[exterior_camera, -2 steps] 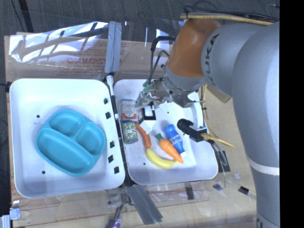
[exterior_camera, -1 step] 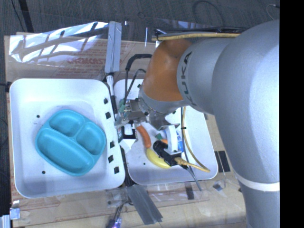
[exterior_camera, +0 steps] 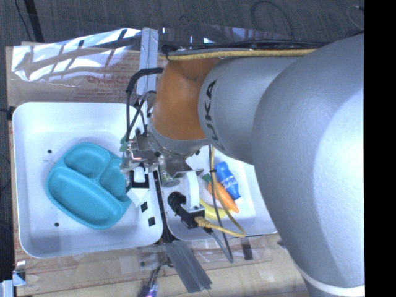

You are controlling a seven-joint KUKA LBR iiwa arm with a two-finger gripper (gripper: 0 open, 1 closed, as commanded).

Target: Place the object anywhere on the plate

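Arm [exterior_camera: 297,141]: closest to the camera, a smooth grey rounded casing covering the right half of the camera view; it reaches in from the right and narrows to a glossy orange band [exterior_camera: 179,107] above the wrist.
Gripper [exterior_camera: 143,177]: below the orange band, over the divide between the two bins, at the plate's right edge; a cluster of metal and black parts with white tags. Whether it is spread or closed cannot be told, and nothing can be seen pinched in it.
Cables [exterior_camera: 137,104]: thin black loops running down the left side of the wrist.
Plate [exterior_camera: 86,187]: one, turquoise, smooth plastic, rounded outline, split into compartments by raised ridges, of which two are plain to see; it lies flat in the left bin, its right edge under the gripper.
Left bin [exterior_camera: 37,228]: white, shallow, rounded corners; holds the plate.
Right bin [exterior_camera: 263,224]: white, shallow, mostly hidden under the arm.
Bins: two, side by side.
Objects in right bin: three visible, close together just beside the wrist.
Blue object [exterior_camera: 226,179]: blue, with small markings; long axis runs up-left to down-right.
Carrot [exterior_camera: 224,197]: orange, tapered; lies just beside the blue object, with a similar slant.
Yellow object [exterior_camera: 216,218]: slender, curved; lies below the carrot, roughly left to right.
Bench [exterior_camera: 74,73]: brownish surface with a shiny reflective sheet above the bins.
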